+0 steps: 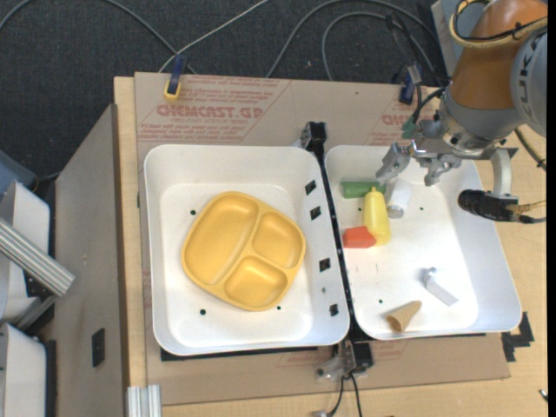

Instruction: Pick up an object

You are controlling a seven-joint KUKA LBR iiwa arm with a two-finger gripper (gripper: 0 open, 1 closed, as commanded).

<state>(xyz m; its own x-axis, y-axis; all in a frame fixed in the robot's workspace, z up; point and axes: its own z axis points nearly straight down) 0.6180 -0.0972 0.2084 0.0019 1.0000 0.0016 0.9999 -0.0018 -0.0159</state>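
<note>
Bright, even overhead light; soft shadows, mild glare on white bins (165, 233), sharp focus.

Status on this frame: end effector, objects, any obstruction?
End effector open, above right bin, holding nothing. Yellow bottle, green block, red piece clustered just below-left. Nothing blocking.

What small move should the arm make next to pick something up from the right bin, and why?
Probably a short descent with a slight shift toward the yellow bottle-shaped toy. The gripper hangs over the right white bin, its fingers spread and nothing between them, just up and right of that toy. The green block and red piece crowd it, so aim mid-body.
</note>
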